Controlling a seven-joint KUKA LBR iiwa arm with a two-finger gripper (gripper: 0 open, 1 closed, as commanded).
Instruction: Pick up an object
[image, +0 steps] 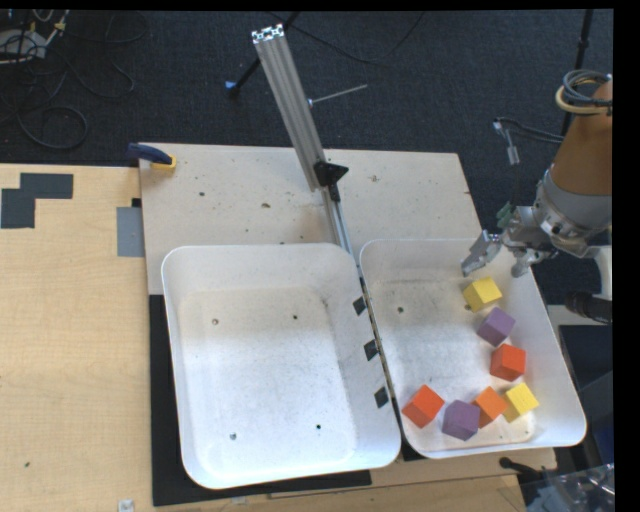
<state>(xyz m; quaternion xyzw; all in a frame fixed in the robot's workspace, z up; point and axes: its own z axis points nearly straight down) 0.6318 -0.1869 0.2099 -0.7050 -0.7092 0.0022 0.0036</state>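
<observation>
Blocks (487, 360) crowd right bin's (420, 300) right side.

A dark carpeted floor (420, 60) fills the far side, with black cables (40, 110) looping across its left part. On the left lies a pale wooden panel (70, 340) bearing grey patches. The counter (250, 195) is a speckled beige board. A slanted aluminium rail (295, 105) rises from its middle, and a blue-and-yellow clamp (152, 156) sits at its far left corner.

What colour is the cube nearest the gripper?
Yellow cube, in the camera view, just below the gripper.
</observation>
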